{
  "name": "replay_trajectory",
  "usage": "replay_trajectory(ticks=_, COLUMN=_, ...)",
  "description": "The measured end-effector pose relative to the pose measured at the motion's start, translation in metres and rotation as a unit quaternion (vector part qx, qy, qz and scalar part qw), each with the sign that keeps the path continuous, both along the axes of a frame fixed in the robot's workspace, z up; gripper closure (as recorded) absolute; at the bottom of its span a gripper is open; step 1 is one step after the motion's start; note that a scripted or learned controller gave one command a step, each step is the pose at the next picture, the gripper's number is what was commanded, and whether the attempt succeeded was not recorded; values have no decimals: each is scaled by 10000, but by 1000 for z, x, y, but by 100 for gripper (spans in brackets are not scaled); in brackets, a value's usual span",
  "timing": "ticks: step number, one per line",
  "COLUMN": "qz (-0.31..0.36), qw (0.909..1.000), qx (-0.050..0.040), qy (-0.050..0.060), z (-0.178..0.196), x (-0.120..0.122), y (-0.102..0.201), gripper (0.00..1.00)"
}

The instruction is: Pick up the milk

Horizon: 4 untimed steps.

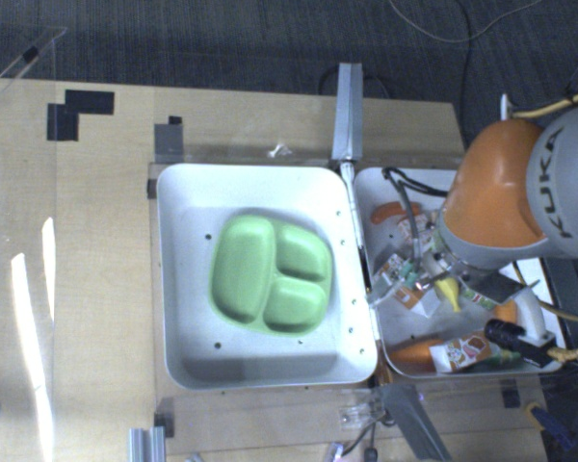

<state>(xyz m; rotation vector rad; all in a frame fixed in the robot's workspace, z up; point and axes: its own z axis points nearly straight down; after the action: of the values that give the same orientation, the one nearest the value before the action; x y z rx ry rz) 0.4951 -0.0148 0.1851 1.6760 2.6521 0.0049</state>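
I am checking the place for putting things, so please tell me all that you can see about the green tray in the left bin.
The green tray is pale green and looks like smooth, slightly glossy plastic, with rounded corners. It has three compartments: a long one on the left and two smaller ones on the right. It lies flat, slightly turned, near the middle of the left white bin, resting on the bin's floor.

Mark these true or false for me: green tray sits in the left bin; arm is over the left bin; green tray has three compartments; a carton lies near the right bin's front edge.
1. The green tray sits in the left bin. True.
2. The arm is over the left bin. False: it hangs over the right bin.
3. The green tray has three compartments. True.
4. A carton lies near the right bin's front edge. True.
5. The green tray is stacked on the carton. False: they lie in separate bins.
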Motion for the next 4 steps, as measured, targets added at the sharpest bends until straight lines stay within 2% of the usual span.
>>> replay_trajectory(ticks=1, qz=154, qw=9999, qx=0, qy=-2, z=0, x=25, y=6, gripper=0)
replay_trajectory(ticks=2, qz=324, qw=9995, qx=-7, qy=-10, z=0, x=30, y=-29, gripper=0)
replay_trajectory(ticks=3, qz=457, qw=9990, qx=-2, qy=4, z=0, x=8, y=-2, gripper=0)
replay_trajectory(ticks=4, qz=683, qw=9977, qx=-4, qy=-5, z=0, x=19, y=13, gripper=0)
